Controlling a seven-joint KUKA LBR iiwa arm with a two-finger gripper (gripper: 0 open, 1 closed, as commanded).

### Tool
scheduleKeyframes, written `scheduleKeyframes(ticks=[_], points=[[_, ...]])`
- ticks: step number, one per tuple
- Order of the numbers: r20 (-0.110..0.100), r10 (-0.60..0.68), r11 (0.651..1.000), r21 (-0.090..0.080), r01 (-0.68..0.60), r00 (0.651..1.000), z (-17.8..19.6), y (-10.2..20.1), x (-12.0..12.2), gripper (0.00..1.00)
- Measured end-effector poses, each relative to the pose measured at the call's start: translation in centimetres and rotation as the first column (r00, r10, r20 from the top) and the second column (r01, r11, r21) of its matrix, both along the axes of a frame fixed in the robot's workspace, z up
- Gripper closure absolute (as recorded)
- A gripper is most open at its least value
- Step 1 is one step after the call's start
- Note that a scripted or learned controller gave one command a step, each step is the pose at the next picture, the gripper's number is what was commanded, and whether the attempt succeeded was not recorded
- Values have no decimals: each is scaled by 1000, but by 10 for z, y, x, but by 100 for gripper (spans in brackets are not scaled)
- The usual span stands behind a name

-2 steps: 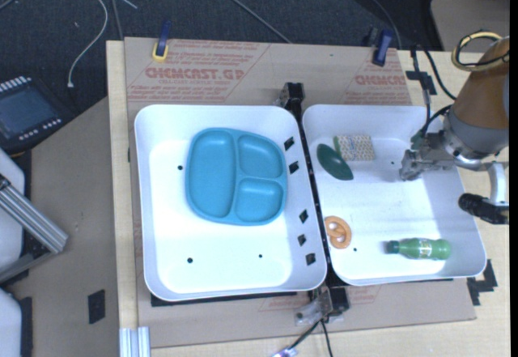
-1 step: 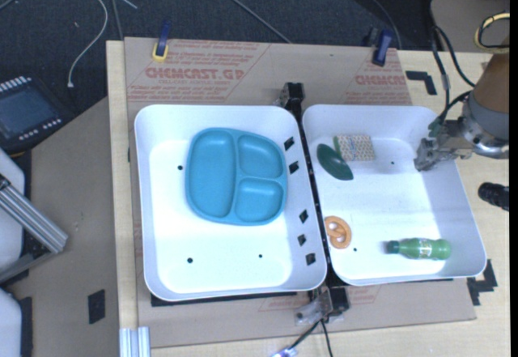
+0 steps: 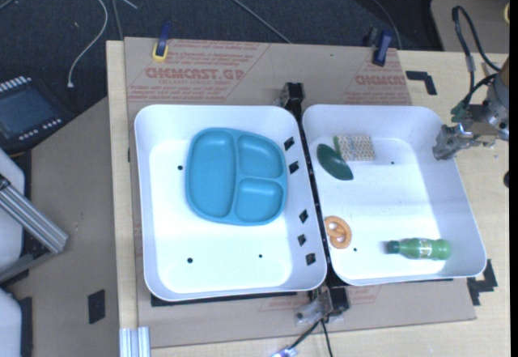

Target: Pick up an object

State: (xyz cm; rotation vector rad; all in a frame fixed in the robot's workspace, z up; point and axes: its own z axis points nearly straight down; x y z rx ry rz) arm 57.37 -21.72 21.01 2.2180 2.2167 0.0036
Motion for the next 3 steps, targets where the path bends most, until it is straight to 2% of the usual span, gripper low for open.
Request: scheduleKeyframes(ticks=[1,2,3], points=[[-2,1,1000,1,-1,1000,18,0,1,100],[-7,7,1000,6,-7,1000,9,54,8,100],[-3,6,1000,4,-6,1000,19,112,20,100]])
